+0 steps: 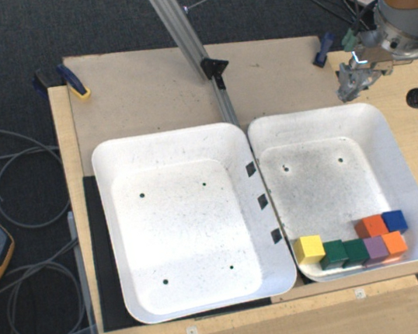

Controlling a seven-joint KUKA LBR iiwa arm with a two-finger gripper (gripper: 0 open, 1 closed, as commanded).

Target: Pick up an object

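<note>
Gripper [351, 85] hangs past the far rim of the right bin [393, 137], finger state impossible to tell, nothing seen in it; pick not begun, blocks clustered at that bin's near edge—green [344, 252], yellow [310, 248], red [372, 226], blue [394, 220]—no legible writing.

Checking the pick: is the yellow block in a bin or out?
In: the yellow block sits inside the right bin, at its near edge beside green blocks.

arm [403, 10]: grey wrist | orange band | gripper [351, 87]: grey metal
</note>
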